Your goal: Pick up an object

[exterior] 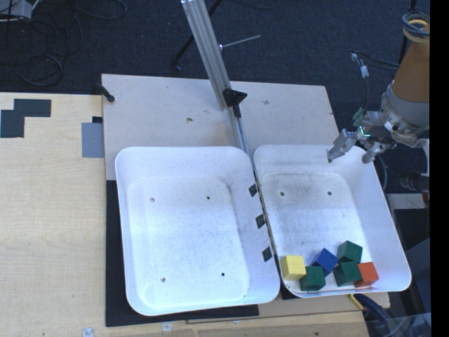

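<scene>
End effector (pixel 356 147) is positioned above the far right corner of the right bin (pixel 372 188), fingers spread apart with nothing between them. Six blocks are clustered in that bin's near right corner: yellow block (pixel 294 266), blue block (pixel 326 259), three green blocks (pixel 349 250), and orange block (pixel 367 274). Left bin (pixel 133 188) adjoins on the table (pixel 168 111).

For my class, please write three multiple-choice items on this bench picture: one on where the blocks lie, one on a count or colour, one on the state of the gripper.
1. Where do the blocks lie?
A. left bin
B. right bin, near corner
C. on the bench

2. How many green blocks are there?
A. one
B. three
C. five

3. What is the gripper doing?
A. holding a block
B. hanging over the right bin's far edge, holding nothing
C. resting in the left bin

Answers:
1 B: the yellow block and the others cluster in the right bin.
2 B: three green blocks.
3 B: the gripper has nothing between its fingers.
</scene>
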Robot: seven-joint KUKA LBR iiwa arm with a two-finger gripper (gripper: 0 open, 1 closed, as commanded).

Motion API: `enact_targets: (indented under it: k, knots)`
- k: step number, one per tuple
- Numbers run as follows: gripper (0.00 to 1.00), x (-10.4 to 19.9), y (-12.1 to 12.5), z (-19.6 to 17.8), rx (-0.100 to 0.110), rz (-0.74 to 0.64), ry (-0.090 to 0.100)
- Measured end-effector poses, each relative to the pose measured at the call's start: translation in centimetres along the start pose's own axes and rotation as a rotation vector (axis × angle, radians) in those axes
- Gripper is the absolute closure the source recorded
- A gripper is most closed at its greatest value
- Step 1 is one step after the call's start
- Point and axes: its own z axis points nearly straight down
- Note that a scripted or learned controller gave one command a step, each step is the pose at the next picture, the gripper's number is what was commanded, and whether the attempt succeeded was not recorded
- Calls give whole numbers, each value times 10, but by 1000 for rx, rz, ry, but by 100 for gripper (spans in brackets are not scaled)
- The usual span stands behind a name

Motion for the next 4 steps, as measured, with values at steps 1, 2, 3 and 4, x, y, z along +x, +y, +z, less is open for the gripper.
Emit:
enact_targets:
  k: [1, 2, 3, 4]
  knots:
    - [0, 80, -33, -37, -2, -5, 4]
    - [0, 127, -60, -58, 0, -2, 3]
    - [0, 141, -96, -28, 5, 5, 1]
    - [0, 135, -126, -21, 4, 3, 0]
